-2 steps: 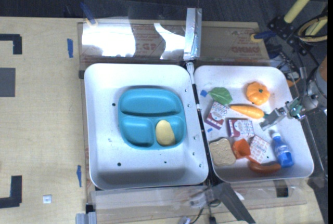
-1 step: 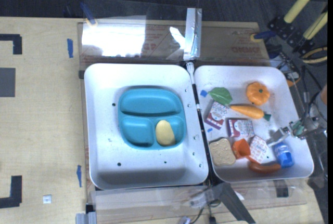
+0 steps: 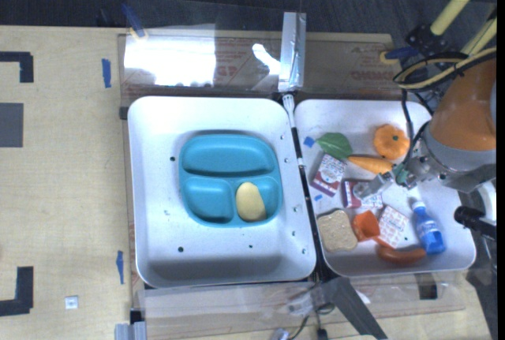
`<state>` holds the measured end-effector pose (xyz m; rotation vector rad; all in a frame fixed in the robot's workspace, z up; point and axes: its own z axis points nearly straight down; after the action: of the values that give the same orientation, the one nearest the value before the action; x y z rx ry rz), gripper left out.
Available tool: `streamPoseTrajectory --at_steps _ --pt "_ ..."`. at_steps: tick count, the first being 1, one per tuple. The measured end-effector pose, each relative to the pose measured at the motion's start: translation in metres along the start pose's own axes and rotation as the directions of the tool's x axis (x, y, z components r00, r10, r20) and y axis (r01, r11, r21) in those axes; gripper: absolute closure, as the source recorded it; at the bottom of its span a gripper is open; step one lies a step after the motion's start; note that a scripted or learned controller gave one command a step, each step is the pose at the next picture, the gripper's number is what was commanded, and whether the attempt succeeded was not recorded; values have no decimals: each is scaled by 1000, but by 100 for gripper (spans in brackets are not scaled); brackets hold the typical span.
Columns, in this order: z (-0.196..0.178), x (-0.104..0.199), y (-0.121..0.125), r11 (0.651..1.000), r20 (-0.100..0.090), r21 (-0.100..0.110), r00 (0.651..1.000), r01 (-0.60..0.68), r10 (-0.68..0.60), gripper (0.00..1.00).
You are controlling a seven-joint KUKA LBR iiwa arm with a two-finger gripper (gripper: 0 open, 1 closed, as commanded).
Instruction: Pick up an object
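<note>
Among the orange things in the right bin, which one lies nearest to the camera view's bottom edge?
The small orange block, beside the bread slice. The round orange fruit and the carrot both lie farther up in the right bin.

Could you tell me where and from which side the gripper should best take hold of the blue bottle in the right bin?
Probably across the middle of the blue bottle, coming straight down. It lies on its side near the right bin's outer wall, white cap toward the arm, so fingers closing across its narrow width should fit. The sausage beside its lower end crowds that part.
</note>
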<state>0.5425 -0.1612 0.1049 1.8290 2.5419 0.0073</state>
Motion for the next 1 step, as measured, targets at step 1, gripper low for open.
streamPoseTrajectory --at_steps 1 --pt "8 -2 81 985 10 -9 985 174 -174 0"
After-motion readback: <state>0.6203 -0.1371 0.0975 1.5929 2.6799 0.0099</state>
